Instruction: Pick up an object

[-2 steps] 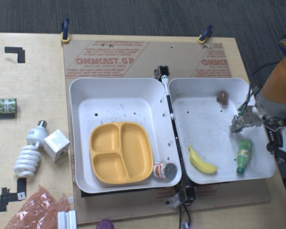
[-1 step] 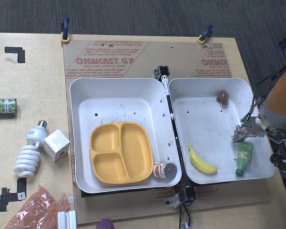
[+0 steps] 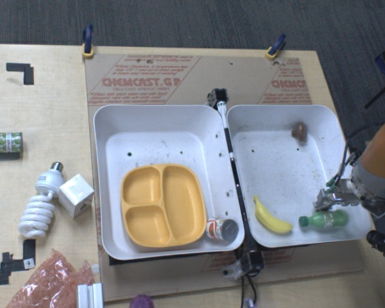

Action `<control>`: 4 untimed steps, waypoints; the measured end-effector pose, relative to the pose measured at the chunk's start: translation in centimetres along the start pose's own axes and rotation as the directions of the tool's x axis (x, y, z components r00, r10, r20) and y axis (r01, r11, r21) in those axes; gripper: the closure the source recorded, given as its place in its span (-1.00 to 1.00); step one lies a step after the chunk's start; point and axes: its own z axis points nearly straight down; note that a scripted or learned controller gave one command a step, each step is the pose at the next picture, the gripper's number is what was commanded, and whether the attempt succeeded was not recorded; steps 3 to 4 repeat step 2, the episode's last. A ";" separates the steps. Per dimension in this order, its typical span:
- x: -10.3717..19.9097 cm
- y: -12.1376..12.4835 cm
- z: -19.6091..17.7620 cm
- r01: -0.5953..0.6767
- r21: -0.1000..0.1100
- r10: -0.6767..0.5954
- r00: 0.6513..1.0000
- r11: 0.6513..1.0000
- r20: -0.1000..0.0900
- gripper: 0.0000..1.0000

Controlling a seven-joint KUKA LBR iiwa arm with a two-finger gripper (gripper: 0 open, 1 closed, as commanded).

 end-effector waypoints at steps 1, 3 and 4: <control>-0.9 0.0 0.0 0.000 -0.001 0.000 1.000 1.000 0.000 1.00; -0.9 0.0 0.0 0.000 -0.001 0.000 1.000 1.000 0.000 1.00; -0.9 0.0 0.0 0.000 -0.001 0.000 1.000 1.000 0.000 1.00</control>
